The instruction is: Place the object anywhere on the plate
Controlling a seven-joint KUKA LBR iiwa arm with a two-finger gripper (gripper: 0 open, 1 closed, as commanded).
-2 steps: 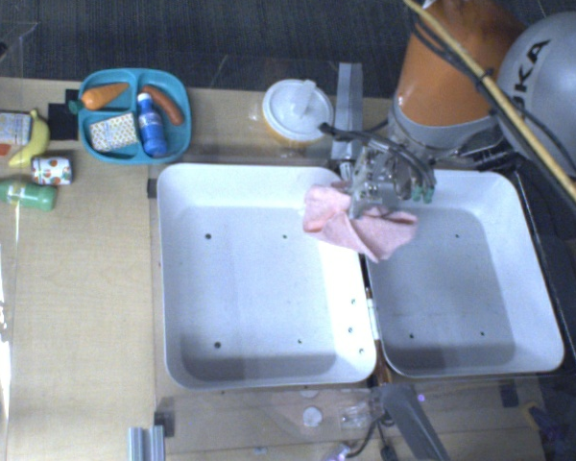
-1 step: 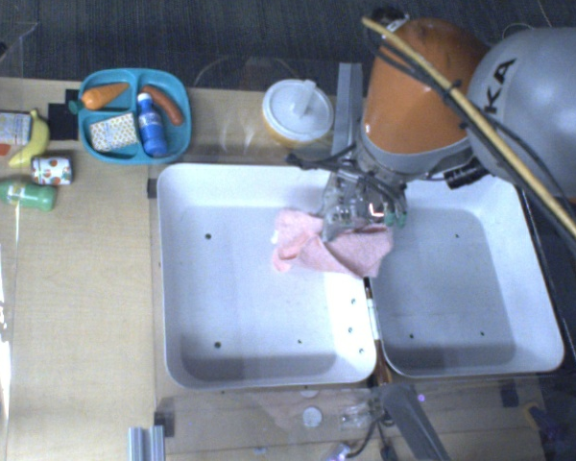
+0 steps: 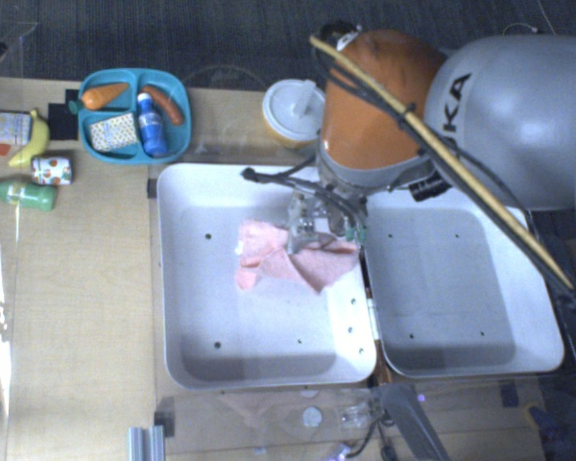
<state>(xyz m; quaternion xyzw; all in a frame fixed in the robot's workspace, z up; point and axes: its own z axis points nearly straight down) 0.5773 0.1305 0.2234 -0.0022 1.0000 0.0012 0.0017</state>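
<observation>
I see the arm (image 3: 480, 113) reaching in from the right, its gripper (image 3: 319, 221) low over the left bin (image 3: 187, 344), at the right end of a pink cloth (image 3: 286, 255); the cloth lies crumpled in the bin's upper middle, touching the gripper's tip; whether it is gripped I cannot tell; the right bin (image 3: 461, 339) sits beside it; a blue plate (image 3: 178, 113) with toy food stands on the bench at the upper left, well apart; a cup (image 3: 290, 111) stands behind the bins.
</observation>
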